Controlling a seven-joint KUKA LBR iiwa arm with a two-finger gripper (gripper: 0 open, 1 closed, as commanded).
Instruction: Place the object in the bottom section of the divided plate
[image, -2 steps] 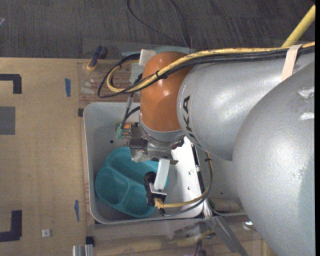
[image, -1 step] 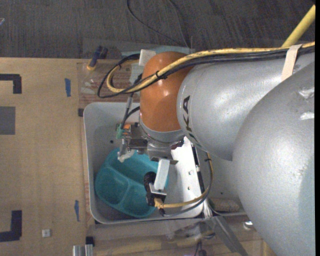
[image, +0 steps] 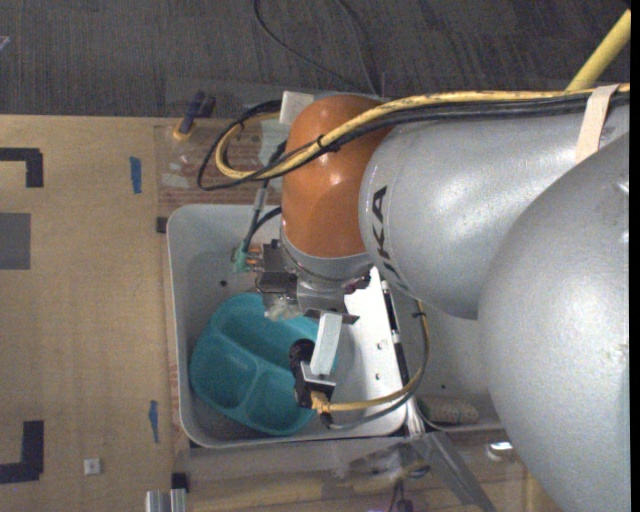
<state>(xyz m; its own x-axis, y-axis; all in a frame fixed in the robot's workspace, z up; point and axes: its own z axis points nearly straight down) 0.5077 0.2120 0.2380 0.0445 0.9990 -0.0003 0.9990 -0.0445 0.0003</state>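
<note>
Teal plastic divided plate (image: 240, 378) lies in shallow white bin (image: 188, 262). Gripper (image: 283, 303) over plate's top rim; grip state can't tell.

Dark carpet (image: 120, 50) borders a pale wooden bench (image: 80, 300) marked with black tape (image: 36, 166).

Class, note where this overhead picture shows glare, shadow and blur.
Camera view: soft glare on the grey arm and its orange band; the arm's shadow darkens the teal divided plate and the white bin; the whole picture looks slightly soft.
</note>
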